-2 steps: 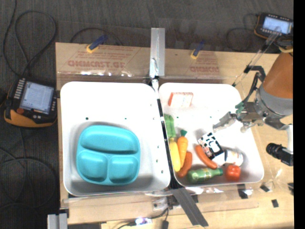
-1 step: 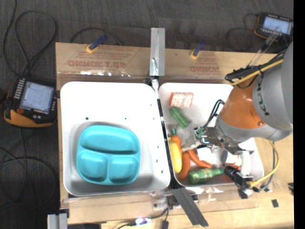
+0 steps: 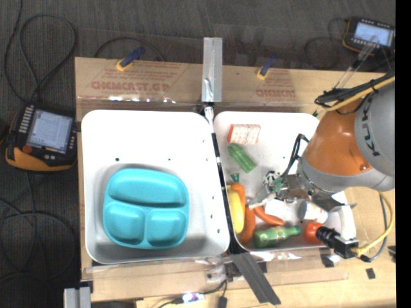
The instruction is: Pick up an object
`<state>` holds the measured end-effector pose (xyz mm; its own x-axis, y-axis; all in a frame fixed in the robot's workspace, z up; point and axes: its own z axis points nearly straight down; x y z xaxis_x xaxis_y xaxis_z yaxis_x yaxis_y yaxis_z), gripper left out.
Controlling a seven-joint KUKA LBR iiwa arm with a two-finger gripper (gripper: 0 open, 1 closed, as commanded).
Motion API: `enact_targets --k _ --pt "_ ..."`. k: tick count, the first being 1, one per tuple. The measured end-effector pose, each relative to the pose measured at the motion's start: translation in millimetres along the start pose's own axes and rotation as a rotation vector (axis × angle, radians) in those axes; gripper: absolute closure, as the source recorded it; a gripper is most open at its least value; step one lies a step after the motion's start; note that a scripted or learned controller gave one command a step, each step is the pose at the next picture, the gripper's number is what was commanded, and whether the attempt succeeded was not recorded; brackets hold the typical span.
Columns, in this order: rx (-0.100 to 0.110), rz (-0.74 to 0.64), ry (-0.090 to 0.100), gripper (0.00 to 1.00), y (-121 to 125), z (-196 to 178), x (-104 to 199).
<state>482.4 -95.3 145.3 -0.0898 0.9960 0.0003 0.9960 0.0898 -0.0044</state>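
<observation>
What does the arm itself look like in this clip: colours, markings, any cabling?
The arm is grey with a broad orange band above the wrist and part of dark lettering on the grey shell. A thin black cable loops beside the orange section. Below it, the tool is a cluster of white and metallic parts with small wires.

We see two smooth, white plastic bins (image 3: 148, 124), one holding a glossy turquoise plastic tray (image 3: 146, 207). Beneath them lies matt brown cardboard (image 3: 154, 79), and the floor (image 3: 96, 11) looks like rough dark carpet.
</observation>
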Motion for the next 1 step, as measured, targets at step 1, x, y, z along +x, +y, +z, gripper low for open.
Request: enact_targets --k 1 --pt "-0.017 -0.254 -0.012 0.00 2.2 55.4 -32.0"
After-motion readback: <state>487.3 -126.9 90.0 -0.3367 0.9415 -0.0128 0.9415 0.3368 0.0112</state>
